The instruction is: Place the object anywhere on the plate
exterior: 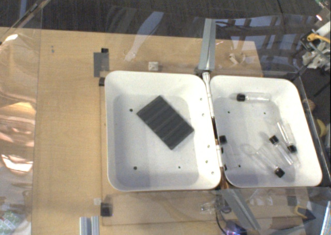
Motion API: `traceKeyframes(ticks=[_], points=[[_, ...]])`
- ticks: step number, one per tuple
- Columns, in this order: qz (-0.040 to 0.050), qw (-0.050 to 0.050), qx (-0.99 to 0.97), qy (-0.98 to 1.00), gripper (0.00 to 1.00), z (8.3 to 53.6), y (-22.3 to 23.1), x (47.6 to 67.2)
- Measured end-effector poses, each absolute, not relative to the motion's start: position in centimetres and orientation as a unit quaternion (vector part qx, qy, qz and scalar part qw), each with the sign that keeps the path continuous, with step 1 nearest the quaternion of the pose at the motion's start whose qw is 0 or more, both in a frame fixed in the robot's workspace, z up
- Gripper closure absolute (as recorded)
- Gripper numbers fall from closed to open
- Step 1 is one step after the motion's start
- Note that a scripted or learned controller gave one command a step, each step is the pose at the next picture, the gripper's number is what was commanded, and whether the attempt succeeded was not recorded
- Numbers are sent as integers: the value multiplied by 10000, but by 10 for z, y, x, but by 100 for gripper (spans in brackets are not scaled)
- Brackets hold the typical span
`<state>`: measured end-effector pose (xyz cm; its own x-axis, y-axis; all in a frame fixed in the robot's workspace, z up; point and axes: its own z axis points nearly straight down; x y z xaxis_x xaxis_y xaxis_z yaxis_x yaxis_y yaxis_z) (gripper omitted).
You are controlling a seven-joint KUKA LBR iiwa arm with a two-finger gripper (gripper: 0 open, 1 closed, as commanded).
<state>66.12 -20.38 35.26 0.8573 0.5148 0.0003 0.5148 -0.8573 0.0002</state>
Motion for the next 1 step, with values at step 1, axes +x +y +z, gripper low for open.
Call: traceKeyframes(ticks=[1], points=[[7, -1, 9470, 3213, 100, 265, -204, 659]])
